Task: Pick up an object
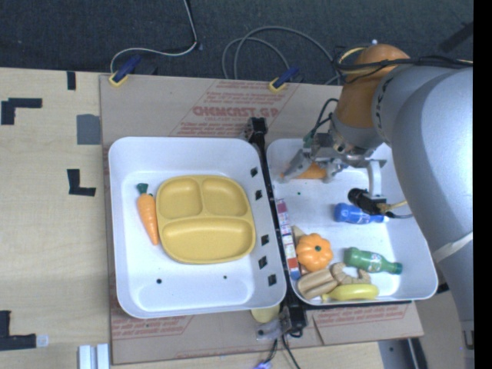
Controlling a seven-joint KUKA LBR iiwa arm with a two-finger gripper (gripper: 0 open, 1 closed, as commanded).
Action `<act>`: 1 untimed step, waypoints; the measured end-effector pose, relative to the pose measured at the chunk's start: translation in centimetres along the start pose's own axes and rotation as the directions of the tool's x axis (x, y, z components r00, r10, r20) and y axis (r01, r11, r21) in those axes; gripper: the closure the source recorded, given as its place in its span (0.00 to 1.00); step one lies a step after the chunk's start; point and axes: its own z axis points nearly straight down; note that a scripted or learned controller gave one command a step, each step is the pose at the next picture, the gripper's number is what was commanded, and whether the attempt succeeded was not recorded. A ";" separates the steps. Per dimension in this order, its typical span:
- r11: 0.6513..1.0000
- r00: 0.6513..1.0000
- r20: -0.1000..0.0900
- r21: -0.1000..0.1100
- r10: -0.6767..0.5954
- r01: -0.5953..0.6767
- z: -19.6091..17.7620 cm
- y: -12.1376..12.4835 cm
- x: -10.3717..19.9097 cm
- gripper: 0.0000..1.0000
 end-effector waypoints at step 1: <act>1.000 1.000 -0.002 0.001 -0.001 0.001 0.0 0.0 -0.1 0.00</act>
